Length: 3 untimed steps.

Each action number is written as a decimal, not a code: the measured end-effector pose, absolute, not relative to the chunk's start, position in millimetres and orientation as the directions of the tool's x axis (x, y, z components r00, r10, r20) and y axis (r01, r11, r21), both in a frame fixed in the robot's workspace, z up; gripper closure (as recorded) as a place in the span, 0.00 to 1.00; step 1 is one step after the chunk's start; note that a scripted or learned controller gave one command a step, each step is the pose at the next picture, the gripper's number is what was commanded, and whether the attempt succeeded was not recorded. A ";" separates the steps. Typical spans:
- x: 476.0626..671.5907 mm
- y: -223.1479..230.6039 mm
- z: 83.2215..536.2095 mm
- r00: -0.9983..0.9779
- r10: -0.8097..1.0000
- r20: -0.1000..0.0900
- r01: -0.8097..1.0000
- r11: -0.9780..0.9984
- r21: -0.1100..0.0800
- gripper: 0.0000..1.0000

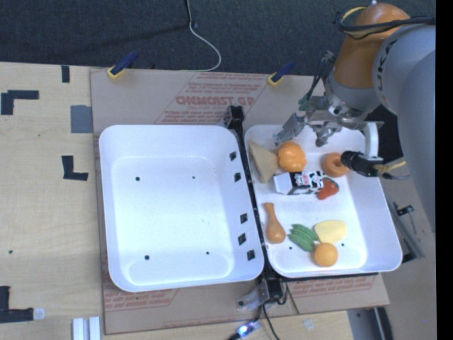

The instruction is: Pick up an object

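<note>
The right bin holds several toy foods. At its far end lie an orange fruit, a pale cheese wedge, a glazed donut, a small black-and-white carton and a red piece. Nearer the front lie a tan drumstick, a green vegetable, a yellow lump and a small orange ball. My gripper hangs over the bin's far edge, just behind the orange fruit. It is open, its fingers spread, with nothing between them.
The left bin sits beside the right one, and black clips run along the shared wall. Both rest on a cardboard sheet. The arm's orange band and grey body fill the upper right.
</note>
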<state>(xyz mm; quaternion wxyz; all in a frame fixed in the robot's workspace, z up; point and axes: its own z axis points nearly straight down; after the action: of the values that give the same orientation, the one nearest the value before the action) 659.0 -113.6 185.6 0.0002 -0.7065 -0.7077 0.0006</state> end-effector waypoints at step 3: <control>670.3 -33.0 391.1 -0.009 1.000 0.001 1.000 0.009 0.019 0.00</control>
<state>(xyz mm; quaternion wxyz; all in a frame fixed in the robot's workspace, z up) 670.3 -33.0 391.1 -0.0066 -0.7038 -0.7104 -0.0071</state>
